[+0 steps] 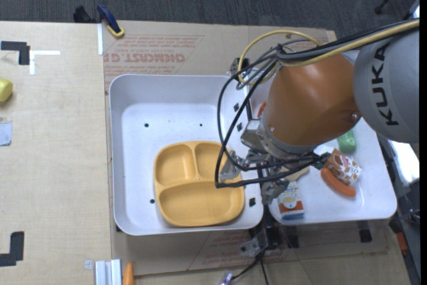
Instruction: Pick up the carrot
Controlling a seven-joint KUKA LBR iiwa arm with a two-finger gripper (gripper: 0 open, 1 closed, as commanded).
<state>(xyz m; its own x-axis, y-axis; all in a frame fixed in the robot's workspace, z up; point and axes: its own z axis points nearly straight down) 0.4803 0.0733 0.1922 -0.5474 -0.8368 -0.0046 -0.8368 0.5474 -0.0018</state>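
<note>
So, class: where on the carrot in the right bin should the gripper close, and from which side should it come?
Probably the carrot's middle, coming from above with the fingers across its narrow width. It lies flat, slanting along the right bin, and a printed packet partly covers its upper side, so the lower-right stretch looks freest.

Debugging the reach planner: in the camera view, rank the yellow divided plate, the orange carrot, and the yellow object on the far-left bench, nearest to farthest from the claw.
1. Yellow divided plastic plate, just left of the claw, in the left bin.
2. Orange carrot, to its right, in the right bin.
3. Small yellow object, at the bench's far-left edge.
</note>
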